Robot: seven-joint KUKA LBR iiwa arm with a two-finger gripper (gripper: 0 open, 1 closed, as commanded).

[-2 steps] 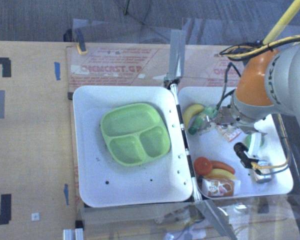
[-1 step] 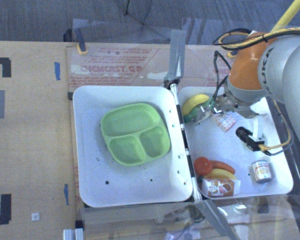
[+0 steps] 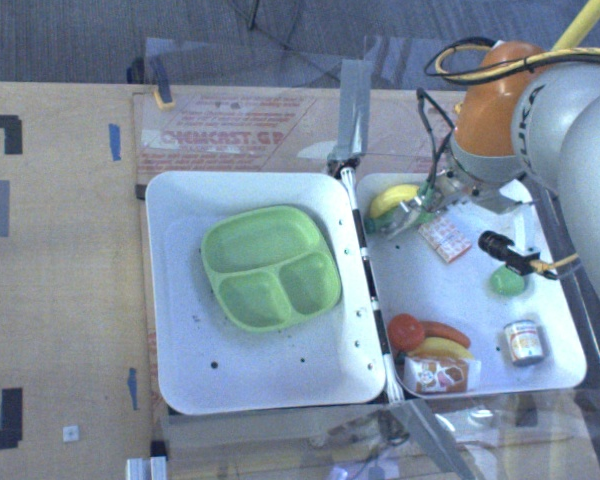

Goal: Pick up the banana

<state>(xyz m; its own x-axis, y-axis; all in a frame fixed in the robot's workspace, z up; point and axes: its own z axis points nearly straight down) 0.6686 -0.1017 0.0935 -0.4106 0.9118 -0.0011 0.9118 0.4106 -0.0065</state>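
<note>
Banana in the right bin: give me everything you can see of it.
The banana is yellow, smooth-skinned and curved, lying flat on the floor of the right bin in its far-left corner, close to the wall shared with the left bin. Its right end is hidden by the claw, which sits right against it. A dark green patch lies just below it; I cannot tell what that is. Whether the claw actually grips the banana cannot be made out.

Grey arm (image 3: pixel 570 138) from the right, hand (image 3: pixel 420 208) low
</note>
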